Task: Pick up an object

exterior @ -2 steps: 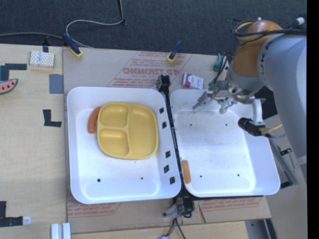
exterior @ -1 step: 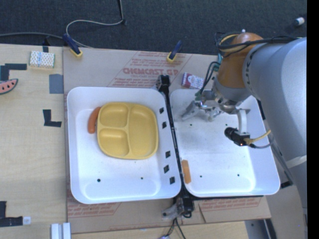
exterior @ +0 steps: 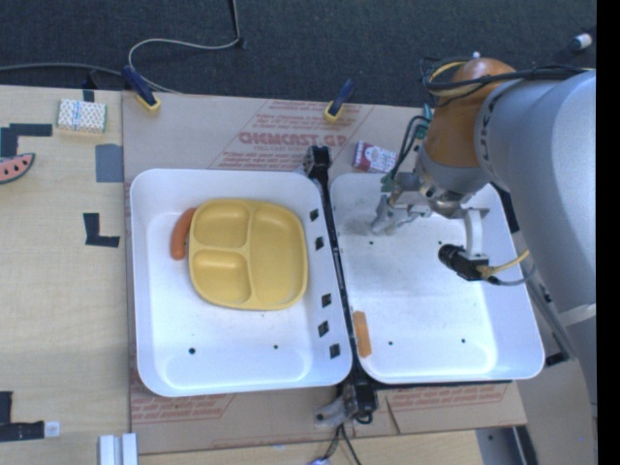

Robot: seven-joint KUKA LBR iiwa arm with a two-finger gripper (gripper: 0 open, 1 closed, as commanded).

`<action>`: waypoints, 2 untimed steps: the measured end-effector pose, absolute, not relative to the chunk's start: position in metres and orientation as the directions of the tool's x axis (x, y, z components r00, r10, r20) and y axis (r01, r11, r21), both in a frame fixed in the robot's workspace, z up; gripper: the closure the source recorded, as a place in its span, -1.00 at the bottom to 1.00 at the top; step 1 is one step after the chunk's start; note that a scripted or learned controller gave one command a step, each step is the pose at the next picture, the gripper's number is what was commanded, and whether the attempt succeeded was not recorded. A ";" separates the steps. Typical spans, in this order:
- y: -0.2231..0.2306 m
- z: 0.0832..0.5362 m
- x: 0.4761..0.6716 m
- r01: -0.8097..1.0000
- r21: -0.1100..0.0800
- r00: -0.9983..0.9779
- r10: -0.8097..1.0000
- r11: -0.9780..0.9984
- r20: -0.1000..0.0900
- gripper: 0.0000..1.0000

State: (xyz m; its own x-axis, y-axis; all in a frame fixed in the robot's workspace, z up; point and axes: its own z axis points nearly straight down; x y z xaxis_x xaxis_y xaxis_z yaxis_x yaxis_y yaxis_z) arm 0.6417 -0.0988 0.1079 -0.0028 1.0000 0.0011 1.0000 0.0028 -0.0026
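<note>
My gripper hangs low over the back left part of the right bin, with nothing visibly in it. A small orange carrot-like piece lies against that bin's left wall, well in front of the gripper. In the left bin a yellow divided plate lies flat. An orange sausage is tucked along the plate's left edge.
A black divider runs between the bins. Behind them on the cardboard lie a small red and white packet and two clamps. A patterned block and a watermelon slice toy sit far left.
</note>
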 end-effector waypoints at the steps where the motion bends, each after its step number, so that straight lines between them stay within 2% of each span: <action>1: -0.099 0.108 0.642 1.000 -0.003 -0.003 1.000 0.003 0.001 -1.00; 2: -0.093 0.085 0.669 1.000 0.000 -0.001 1.000 0.001 0.001 -1.00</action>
